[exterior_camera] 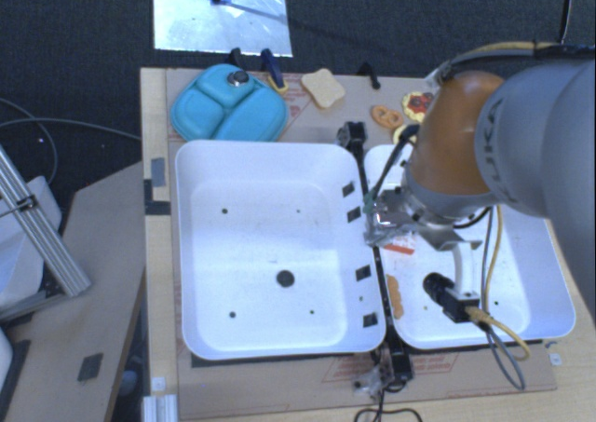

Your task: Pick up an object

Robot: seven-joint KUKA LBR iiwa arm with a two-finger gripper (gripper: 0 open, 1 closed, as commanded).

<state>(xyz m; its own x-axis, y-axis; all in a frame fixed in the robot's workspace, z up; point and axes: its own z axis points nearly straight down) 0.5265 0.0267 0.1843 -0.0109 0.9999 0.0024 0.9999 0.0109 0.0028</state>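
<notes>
My gripper (389,227) hangs low over the left side of the right bin (540,313), under the arm's orange band (452,136). A small red piece (400,247) lies in the bin just below the gripper; whether they touch cannot be told. Nearer the front, an orange-tan oblong piece (394,296) rests by the bin's left wall. A small dark round thing (285,278) sits in the middle of the left bin (214,178). The arm hides much of the right bin's back half.
Behind the bins on the bench lie a blue divided plate (229,105), a toast slice (323,88), a pretzel (386,115) and a red-yellow toy (416,103). Black clips (354,189) line the wall between the bins. Cables (498,336) trail over the right bin's front.
</notes>
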